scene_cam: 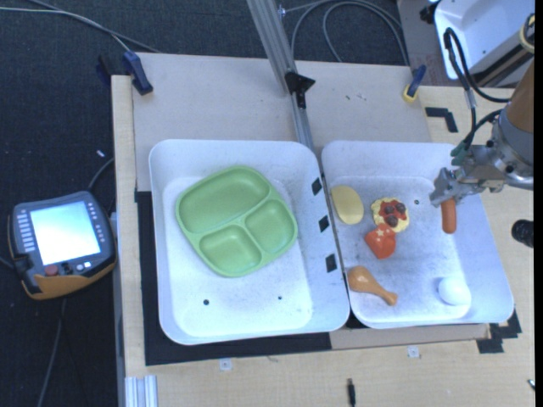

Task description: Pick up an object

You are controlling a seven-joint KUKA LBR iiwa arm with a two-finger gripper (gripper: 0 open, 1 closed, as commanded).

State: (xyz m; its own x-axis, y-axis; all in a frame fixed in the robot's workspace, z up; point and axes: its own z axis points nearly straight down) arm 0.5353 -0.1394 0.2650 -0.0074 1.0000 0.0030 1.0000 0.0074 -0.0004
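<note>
So from the overhead camera view you've got two white bins side by side on the bench. The left bin (pixel 170 312) has a green divided plate (pixel 236 220) sitting in it, three compartments, tilted a bit relative to the bin walls.

The right bin (pixel 492 270) is where all the small stuff is. Near the divider on the far-left side there's a pale yellow oval thing (pixel 346 203), looks like a potato or lemon kind of toy. Just right of it is a yellow and red food piece (pixel 390 213), and touching it on the near side is a red tomato-ish item (pixel 381 242). Closer to the near-left corner lies a tan drumstick (pixel 371 285), and a white egg (pixel 453 291) sits in the near-right corner, well apart from the rest.

The gripper (pixel 447 195) comes in from the right over the right bin's far-right area. An orange carrot-like stick (pixel 448 217) hangs right below the fingertips, upright, and it looks pinched between the fingers, so I'd say it's clamped on that.

Off the bench to the left there's a teach pendant (pixel 59 242) on the dark floor.
</note>
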